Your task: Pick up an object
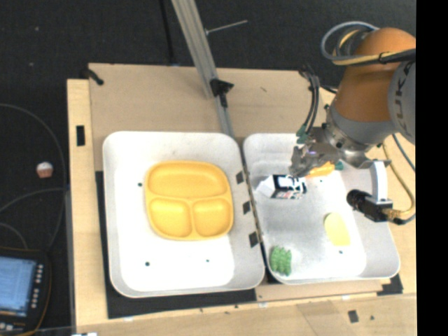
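My gripper (302, 165) hangs over the upper middle of the right bin (378, 261), reaching in from the right. Just below its tip lies a small black and white object (287, 186), and an orange piece (323, 168) shows right beside the fingers. A pale yellow oval object (337, 229) rests lower right in the same bin. A green ridged object (281, 260) sits near that bin's front left corner. The arm hides the fingertips.
The left bin (126, 257) holds a yellow divided plate (188, 199). A grey slanted pole (203, 54) rises behind the bins. A black fitting (367, 204) with a cable sits at the right bin's right edge.
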